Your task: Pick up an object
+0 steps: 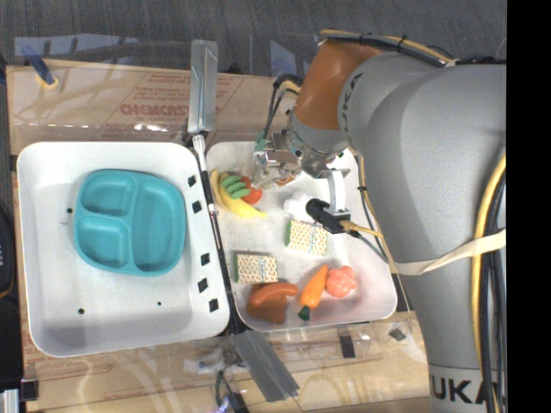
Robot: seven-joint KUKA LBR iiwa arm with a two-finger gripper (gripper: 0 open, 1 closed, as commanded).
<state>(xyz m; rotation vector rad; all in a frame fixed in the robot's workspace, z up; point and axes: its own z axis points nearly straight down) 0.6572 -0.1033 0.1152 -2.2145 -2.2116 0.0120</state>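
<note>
Fingers [274, 167] hover just right of the banana [229, 194].

- Bench [103, 93], brown-topped, under clear sheeting.
- Left bin [52, 317] resting on it, white and shallow.
- Right bin [379, 304] just beside, touching along the middle edge.

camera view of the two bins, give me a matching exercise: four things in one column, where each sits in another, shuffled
Things:
1. teal divided plate
2. banana
3. carrot
4. hand

Places:
A. near end of the right bin, beside the brown sausage
B. left bin
C. far end of the right bin, over the toys
D. far left part of the right bin, by the divider

Pairs: 1-B, 2-D, 3-A, 4-C
</note>
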